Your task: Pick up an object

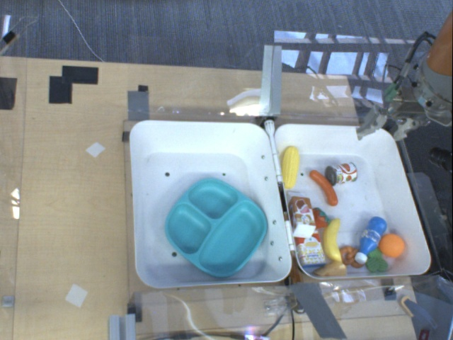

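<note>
The right bin [396,154] holds several toy items: a yellow corn cob [289,166], a red sausage [324,187], a small can [342,173], a juice carton [305,229], a banana [331,238], a blue bottle [371,234] and an orange [391,246]. My gripper [387,125] hangs over the bin's far right corner, above and to the right of the can. It is open, with nothing between its fingers.
The left bin [152,154] holds a teal divided plate [216,225]. A metal divider post [272,80] stands behind the seam between the bins. A clear rack [340,62] runs behind the right bin. Cables lie near the front edge.
</note>
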